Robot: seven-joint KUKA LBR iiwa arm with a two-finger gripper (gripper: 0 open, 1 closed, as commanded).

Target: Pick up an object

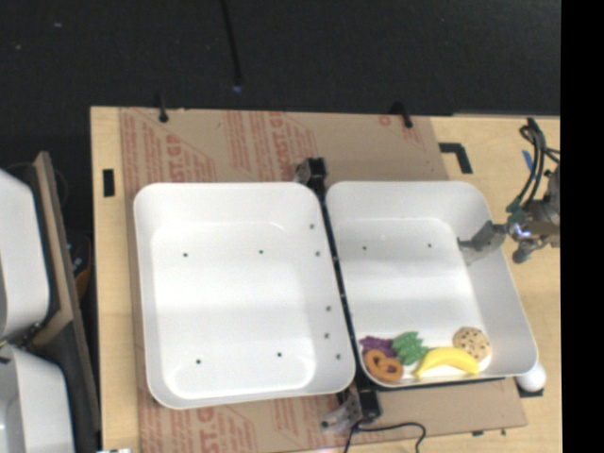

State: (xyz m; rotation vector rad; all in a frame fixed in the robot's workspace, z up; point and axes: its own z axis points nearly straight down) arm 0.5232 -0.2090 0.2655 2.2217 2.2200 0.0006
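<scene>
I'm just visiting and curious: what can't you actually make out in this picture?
- Claw: small and blurred at the right bin's rim; open or shut, unclear.
- Arm: mostly cut off by the camera view's right edge.
- Toy food pile: pieces overlap; the purple one is partly hidden by the pretzel.

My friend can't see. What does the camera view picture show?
Two white bins sit side by side on a bench; the right bin holds toy food in its near corner: a banana, cookie, pretzel, grapes and something green. The gripper hangs at its far right edge.
</scene>
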